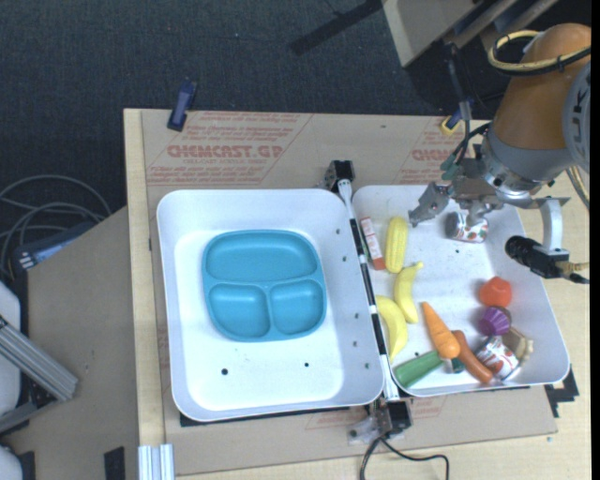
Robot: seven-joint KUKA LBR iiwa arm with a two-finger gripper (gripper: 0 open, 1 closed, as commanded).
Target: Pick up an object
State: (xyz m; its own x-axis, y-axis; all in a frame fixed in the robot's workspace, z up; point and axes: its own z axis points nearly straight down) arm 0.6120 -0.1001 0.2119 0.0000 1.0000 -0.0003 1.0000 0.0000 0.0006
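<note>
Dark blue-grey carpeted floor [84,56] around a pale wooden table [141,309], seen from above at a slant. Brown cardboard sheet [253,150] with red lettering laid flat over the table top. Blue clip [181,105] at the sheet's upper left corner. Loose grey cables [47,211] coiled on the floor at left, beside a grey metal rail [37,361] lying aslant. Beige panel [431,28] at the top. Even, soft light; faint shadows.

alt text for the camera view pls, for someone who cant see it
A grey and orange robot arm reaches in from the right, its claw low over the far end of the right bin, which holds toy food including bananas and a carrot. The left bin holds a blue tray.
</note>
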